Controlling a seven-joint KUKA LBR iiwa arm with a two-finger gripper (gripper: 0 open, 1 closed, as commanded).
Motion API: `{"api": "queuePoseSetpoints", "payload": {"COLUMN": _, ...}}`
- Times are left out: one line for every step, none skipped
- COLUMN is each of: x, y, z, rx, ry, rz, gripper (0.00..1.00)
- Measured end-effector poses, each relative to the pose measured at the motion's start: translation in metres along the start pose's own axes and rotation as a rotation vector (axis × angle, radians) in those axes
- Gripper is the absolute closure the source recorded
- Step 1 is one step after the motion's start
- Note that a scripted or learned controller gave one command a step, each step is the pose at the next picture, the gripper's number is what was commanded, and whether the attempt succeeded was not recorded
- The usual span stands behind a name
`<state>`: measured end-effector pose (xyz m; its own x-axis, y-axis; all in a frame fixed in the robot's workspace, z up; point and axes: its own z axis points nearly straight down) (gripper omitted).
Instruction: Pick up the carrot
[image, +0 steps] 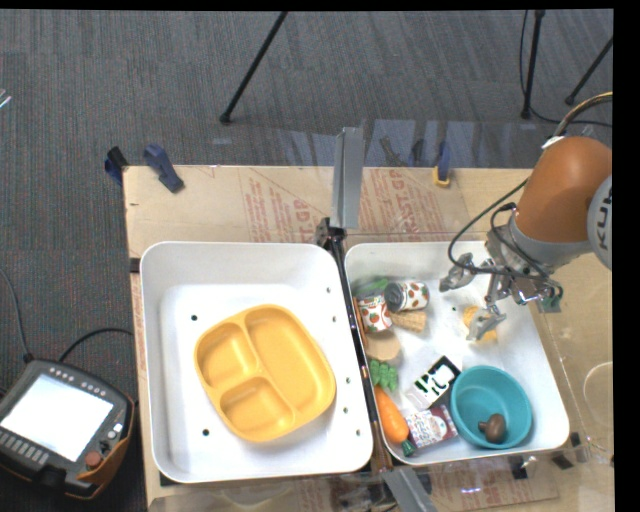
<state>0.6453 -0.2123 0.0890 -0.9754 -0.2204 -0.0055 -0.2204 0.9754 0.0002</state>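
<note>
The carrot (391, 417) is orange with a green top and lies along the left wall of the right bin (548, 372), near its front corner. My gripper (493, 315) hangs over the back right part of that bin, well away from the carrot, just above a small yellow-and-white item (480, 327). The orange band of the arm (565, 195) sits above it.
The left bin (170, 300) holds a yellow divided plate (264, 371). The right bin also holds a teal bowl (490, 404) with a brown piece inside, a black-and-white carton (437, 378), a can (408, 296), a strawberry-print cup (374, 314) and a red pouch (431, 428).
</note>
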Motion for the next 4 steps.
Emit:
{"api": "queuePoseSetpoints", "payload": {"x": 0.0, "y": 0.0, "z": 0.0, "rx": 0.0, "ry": 0.002, "rz": 0.164, "gripper": 0.0}}
{"api": "queuePoseSetpoints", "payload": {"x": 0.0, "y": 0.001, "z": 0.0, "rx": 0.0, "ry": 0.002, "rz": 0.163, "gripper": 0.0}}
{"api": "queuePoseSetpoints", "payload": {"x": 0.0, "y": 0.001, "z": 0.0, "rx": 0.0, "ry": 0.002, "rz": 0.163, "gripper": 0.0}}
{"api": "queuePoseSetpoints", "payload": {"x": -0.002, "y": 0.001, "z": -0.011, "rx": 0.0, "ry": -0.004, "rz": 0.161, "gripper": 1.0}}
